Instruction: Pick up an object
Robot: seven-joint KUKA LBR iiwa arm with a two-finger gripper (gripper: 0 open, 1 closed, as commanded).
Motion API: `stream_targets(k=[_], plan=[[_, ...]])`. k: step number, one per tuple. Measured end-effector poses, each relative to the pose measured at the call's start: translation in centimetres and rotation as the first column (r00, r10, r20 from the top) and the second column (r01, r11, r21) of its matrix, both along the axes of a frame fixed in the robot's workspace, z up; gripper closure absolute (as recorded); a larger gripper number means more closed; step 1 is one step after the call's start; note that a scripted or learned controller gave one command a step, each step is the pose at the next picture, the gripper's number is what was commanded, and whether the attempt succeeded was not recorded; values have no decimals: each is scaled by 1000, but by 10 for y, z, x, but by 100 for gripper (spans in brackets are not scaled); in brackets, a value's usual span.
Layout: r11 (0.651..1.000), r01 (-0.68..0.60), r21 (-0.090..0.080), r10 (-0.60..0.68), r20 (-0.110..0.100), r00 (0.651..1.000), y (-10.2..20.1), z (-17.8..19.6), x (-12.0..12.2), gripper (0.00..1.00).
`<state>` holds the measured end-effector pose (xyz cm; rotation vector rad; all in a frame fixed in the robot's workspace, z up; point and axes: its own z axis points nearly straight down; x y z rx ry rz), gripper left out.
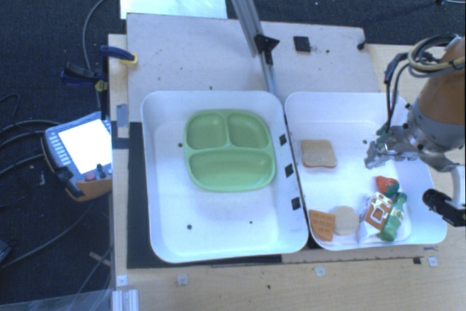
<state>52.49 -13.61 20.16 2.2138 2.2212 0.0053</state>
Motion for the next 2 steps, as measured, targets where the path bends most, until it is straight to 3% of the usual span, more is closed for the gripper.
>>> stream_targets(k=[1,2], plan=[[1000,-2,0,2,0,1000,0,41,2,100],[1000,-7,3,7,-3,1000,44,45,12,100]])
